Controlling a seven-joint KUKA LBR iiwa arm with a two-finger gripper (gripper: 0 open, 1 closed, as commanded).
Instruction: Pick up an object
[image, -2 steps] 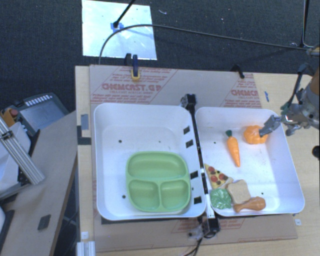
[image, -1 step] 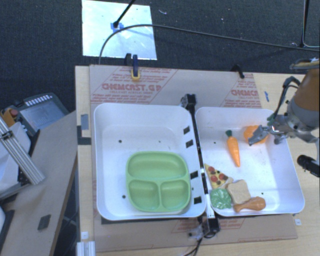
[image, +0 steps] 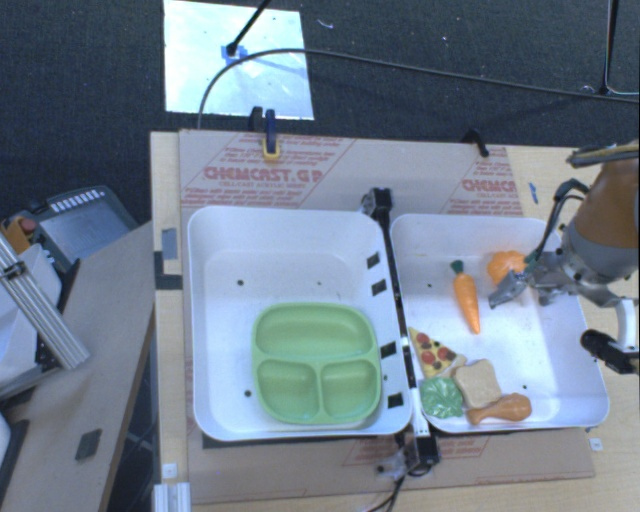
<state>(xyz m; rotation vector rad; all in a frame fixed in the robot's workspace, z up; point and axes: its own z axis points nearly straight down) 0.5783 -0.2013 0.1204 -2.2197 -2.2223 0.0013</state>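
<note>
Gripper (image: 515, 287): over right bin (image: 560, 350), at 3 o'clock; finger state cannot be told.
Carrot (image: 467, 300): just at its 9 o'clock.
Orange (image: 505, 265): at its 12 o'clock, touching or not unclear.

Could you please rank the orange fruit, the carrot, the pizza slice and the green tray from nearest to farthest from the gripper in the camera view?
From the gripper:
1. Orange fruit, just behind it in the right bin.
2. Carrot, to its left.
3. Pizza slice, by the divider, toward the front.
4. Green tray, in the left bin.
</note>
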